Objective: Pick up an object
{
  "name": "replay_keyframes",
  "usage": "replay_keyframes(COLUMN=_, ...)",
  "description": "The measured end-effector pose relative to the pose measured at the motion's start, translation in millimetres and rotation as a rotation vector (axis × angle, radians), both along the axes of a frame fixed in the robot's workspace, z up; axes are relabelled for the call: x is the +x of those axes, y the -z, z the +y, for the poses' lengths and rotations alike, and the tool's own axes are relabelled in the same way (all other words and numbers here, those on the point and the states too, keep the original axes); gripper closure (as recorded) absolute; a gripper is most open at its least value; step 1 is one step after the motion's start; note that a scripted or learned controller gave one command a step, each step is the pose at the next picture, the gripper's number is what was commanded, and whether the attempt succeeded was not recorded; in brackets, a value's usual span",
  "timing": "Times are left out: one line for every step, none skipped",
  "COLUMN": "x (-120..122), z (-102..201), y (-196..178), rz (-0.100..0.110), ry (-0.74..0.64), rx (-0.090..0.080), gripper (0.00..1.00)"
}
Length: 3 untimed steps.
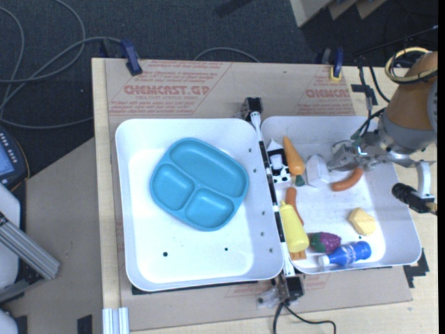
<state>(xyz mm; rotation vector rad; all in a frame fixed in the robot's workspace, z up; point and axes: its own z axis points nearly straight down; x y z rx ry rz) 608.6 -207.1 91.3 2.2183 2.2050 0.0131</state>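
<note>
Reaching in from the right, with the grey arm [410,113] angled low over the right-hand shallow white bin [396,239]. Hand [345,157] positioned at the bin's upper middle, directly above the upper end of a curved orange-red sausage-shaped toy [347,179]; likely grasp target, judging by alignment. Finger state: cannot tell; metal parts blur together, and nothing visibly sits between them.

Candidate objects crowded along the bin's left wall and lower edge, presumably settled there against the rim:
- orange carrot-shaped toy [294,158], near the top left;
- small white cup-like piece [317,171], just beside the sausage toy;
- yellow squeeze-bottle toy [294,229], lying lengthwise along the divider;
- purple and green rounded toy [325,242], touching the bottle;
- blue bottle with white cap [348,254], at the lower edge;
- pale yellow wedge-shaped block [362,222], apart from the rest.

Left-hand white bin [139,256] holding a blue three-compartment plastic plate [199,184], tilted slightly and well apart from the hand.

Both bins clamped to a board-covered surface [174,89], keeping them fixed under the camera.
</note>
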Motion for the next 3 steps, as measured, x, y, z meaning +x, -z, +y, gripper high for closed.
replay_keyframes(x=-2, z=3, y=-4, rz=0.011, ry=-0.005, rx=0.002, gripper=1.0)
replay_keyframes(x=-6, z=-18, y=-112, rz=0.004, ry=-0.005, rx=-0.002, gripper=1.0)
replay_keyframes(x=37, z=66, y=-124, rz=0.008, ry=-0.016, rx=0.005, gripper=1.0)
